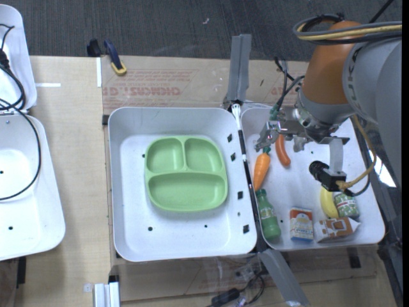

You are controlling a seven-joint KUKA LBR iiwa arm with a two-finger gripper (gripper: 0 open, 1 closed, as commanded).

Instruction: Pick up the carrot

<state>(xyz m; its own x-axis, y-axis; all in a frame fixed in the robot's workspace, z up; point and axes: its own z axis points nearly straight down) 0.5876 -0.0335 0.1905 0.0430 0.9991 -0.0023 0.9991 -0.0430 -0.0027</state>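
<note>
I read the carrot (261, 169) as lying in the right bin (374, 232), close against the wall it shares with the left bin (121, 190), at about 9 o'clock of the bin's floor. It lies free, tip pointing down-left, leafy end up. Just beside it at 2 o'clock lies an orange-red sausage-shaped item (283, 150), so the two orange things are easy to confuse.

The gripper (281, 135) hangs at 12 o'clock from the carrot, above the sausage-shaped item rather than the carrot. I cannot tell whether it is spread or closed; the wrist hardware and cables hide that part. Nothing is visibly held.

My judgement: the pick is not yet made, and the tool should shift toward 7 o'clock before descending. The nearby bin wall leaves little room on one side, so a grasp across the carrot's width looks safer.

Other contents sit clear of the work: a green bottle (268, 215) at 6 o'clock from the carrot, a small carton (301, 225), a banana (328, 203). The green divided plate (186, 173) occupies the left bin.
</note>
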